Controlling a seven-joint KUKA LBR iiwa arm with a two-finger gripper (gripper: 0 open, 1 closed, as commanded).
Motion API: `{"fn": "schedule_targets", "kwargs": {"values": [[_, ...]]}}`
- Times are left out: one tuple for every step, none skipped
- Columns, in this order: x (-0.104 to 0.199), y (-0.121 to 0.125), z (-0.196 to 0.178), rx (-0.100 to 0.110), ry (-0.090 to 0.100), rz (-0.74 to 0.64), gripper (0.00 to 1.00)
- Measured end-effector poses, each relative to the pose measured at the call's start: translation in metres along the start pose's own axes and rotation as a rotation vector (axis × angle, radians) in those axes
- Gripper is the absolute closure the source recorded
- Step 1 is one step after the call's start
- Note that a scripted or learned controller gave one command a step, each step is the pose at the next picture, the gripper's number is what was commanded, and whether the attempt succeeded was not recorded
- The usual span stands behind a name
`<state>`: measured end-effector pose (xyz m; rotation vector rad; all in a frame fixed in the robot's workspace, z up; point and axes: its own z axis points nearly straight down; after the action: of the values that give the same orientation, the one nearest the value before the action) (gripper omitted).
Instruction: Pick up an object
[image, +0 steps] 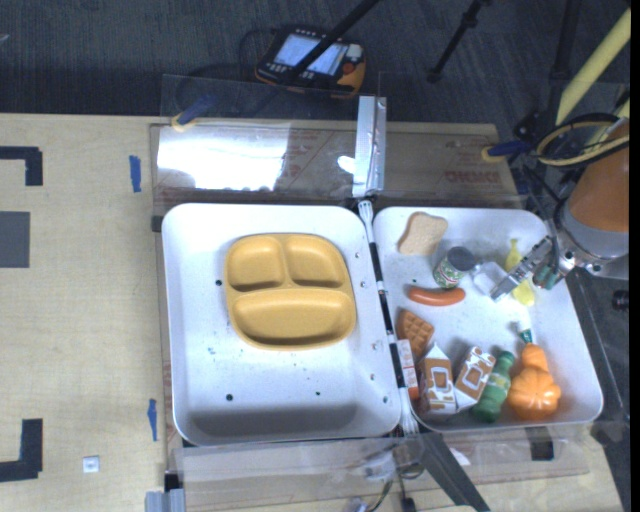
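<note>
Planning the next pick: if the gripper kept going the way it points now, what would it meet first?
The gripper points left, down into the right bin. Probably the small can first, just beyond its tips, though depth is hard to judge.

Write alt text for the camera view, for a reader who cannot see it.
A grey robot arm reaches from the right, its gripper low over the right bin, which holds toy food: a bread slice, can, hot dog, cartons and a pumpkin. The left bin holds a yellow divided tray.
</note>
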<state>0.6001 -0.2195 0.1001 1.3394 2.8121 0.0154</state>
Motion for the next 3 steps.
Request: {"fn": "schedule_targets", "kwargs": {"values": [[0.030, 0.023, -0.128, 0.017, 0.016, -0.024, 1.00], [0.075, 0.015, 0.002, 0.016, 0.017, -0.078, 1.00], [0.017, 0.054, 0.008, 0.012, 0.005, 0.257, 1.00]]}}
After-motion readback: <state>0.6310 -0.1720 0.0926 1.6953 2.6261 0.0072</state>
